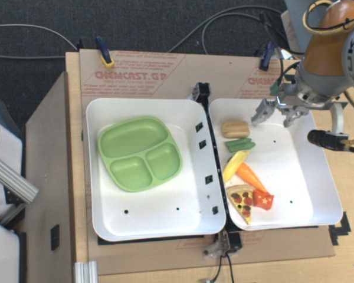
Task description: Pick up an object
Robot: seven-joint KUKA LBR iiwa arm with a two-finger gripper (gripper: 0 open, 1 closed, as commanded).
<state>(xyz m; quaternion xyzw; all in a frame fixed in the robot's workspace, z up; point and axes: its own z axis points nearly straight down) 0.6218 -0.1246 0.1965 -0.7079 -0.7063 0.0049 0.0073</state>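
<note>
The tool [277, 112] hangs with its 2 metal fingers spread and nothing between them, above the far part of the right-hand shallow white bin [318, 187], likely poised to descend. Nearest, just to its left and slightly nearer the camera, lies the tan, rounded bread-roll toy [235, 128], smooth and oblong. Beyond that roll sit a green bean pod [241, 145] and an orange carrot [252, 177].

I read red print on the brown board [165, 69] under the bins: "CHEMCAST GP" at the far left, beyond the left bin [100, 158]. The same print repeats at far right, partly cut off by the arm.
</note>
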